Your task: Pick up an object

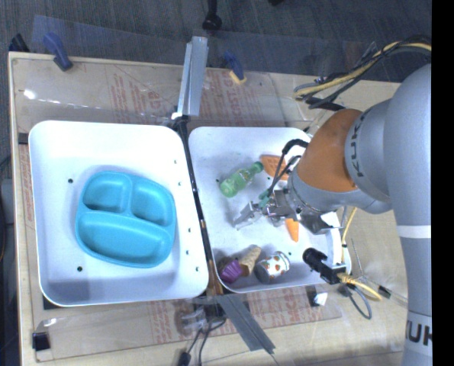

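My gripper (247, 213) hangs low over the middle of the right bin (211, 147), pointing left, open with nothing between its fingers. A green bottle (239, 179) lies just above it, apart from it. An orange carrot-like piece (269, 163) lies at the bottle's right end, and a second small orange piece (291, 229) shows under the wrist. Along the bin's front wall lie a purple-and-tan object (240, 263) and a round grey-and-white object with a red spot (272, 266).
The left bin (51, 143) holds a blue divided tray (126, 218). A dark divider runs between the two bins. The grey arm with its orange band (330, 158) covers the right bin's right side. Loose cables lie on the bench at the far right.
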Tool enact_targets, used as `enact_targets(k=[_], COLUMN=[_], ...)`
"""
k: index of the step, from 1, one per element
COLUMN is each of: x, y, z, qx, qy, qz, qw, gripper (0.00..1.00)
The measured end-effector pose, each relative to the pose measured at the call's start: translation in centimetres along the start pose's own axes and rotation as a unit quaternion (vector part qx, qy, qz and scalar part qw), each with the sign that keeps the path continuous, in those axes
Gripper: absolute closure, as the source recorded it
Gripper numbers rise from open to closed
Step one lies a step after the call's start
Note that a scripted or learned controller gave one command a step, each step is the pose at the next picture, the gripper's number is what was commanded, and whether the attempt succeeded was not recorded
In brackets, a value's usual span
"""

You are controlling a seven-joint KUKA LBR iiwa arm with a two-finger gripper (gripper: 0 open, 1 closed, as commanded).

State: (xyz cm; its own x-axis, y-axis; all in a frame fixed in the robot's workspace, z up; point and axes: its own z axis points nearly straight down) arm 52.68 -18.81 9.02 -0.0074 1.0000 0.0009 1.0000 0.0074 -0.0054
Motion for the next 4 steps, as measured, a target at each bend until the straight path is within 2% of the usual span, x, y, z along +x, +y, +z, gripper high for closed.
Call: enact_targets(k=[1, 2, 3, 4], x=[3.1, 5.5, 7.0, 7.6], y=[-5.1, -5.1, -1.3, -4.7], z=[-0.1, 0.0, -0.2, -0.6], qx=[-0.001, 0.000, -0.003, -0.011], qy=[0.000, 0.001, -0.003, -0.010], qz=[0.001, -0.001, 0.001, 0.007], qw=[1.0000, 1.0000, 1.0000, 0.9999], gripper=[0.00, 0.00, 0.00, 0.00])
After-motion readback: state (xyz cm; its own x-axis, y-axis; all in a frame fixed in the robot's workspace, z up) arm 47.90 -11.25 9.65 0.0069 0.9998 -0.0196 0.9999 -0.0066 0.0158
